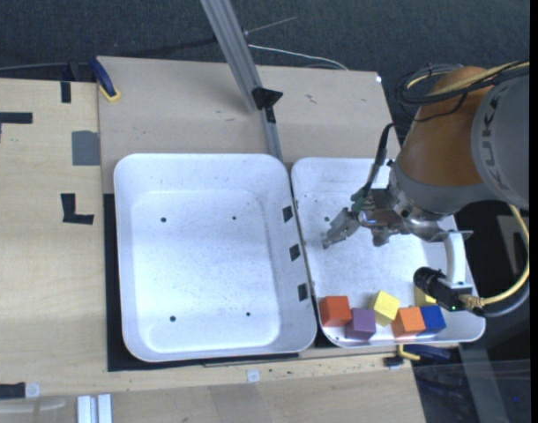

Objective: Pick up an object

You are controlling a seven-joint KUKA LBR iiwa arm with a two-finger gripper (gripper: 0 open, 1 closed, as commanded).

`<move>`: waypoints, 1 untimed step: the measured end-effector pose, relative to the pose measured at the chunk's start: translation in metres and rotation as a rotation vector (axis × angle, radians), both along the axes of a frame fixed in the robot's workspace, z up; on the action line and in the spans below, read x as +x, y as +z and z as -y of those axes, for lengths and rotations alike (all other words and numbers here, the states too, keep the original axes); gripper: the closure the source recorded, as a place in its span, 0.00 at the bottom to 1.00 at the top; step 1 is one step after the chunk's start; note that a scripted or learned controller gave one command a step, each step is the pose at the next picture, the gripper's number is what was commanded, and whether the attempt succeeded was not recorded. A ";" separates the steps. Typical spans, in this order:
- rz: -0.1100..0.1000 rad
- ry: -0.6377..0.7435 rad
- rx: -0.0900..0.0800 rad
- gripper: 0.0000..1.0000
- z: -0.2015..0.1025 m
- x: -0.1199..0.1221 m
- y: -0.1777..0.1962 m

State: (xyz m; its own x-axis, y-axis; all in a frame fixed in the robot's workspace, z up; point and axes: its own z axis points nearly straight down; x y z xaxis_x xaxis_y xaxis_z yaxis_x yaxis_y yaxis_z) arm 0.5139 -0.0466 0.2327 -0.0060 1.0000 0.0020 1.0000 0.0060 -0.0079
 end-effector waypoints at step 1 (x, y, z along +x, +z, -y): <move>0.000 0.002 0.001 0.00 -0.093 -0.007 -0.043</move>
